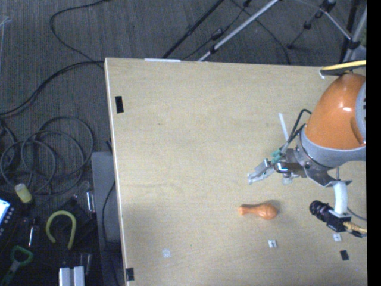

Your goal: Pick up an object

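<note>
While the gripper (257, 174) hangs with metal fingers slightly parted, a smooth orange pear-shaped object (260, 210) lies just below it.

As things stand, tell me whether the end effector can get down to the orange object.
Probably yes. The orange object lies alone on bare bench, just below the end effector in the view, with nothing between them.

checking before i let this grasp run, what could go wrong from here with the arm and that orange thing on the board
1. The gripper sits up and to the side of the orange pear-shaped object, not over it, so a straight descent would likely miss.
2. The object looks rounded with a narrow neck; it may roll or slip out when pinched.
3. A small white scrap lies near it and could get nudged.
</note>
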You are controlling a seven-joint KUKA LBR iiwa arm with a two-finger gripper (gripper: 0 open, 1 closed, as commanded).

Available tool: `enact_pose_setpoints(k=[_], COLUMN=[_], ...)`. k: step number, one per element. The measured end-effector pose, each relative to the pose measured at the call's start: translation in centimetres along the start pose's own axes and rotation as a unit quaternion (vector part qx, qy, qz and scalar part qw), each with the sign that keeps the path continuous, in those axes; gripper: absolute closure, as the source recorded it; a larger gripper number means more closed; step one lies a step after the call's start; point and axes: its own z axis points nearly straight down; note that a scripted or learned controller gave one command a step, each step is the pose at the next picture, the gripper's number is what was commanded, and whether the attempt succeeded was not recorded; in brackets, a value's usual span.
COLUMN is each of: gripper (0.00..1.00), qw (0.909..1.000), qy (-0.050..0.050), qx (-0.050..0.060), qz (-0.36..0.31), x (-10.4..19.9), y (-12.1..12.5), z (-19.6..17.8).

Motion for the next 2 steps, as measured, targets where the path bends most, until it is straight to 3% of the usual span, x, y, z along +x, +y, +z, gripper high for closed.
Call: enact_pose_setpoints(k=[1,2], gripper=[0.0,0.0], qw=[0.9999,0.9999], qy=[0.0,0.0], qx=[0.0,-0.001], qz=[0.011,0.011], x=[-5.6,-7.6], y=[6.3,12.7], z=[8.7,11.1])
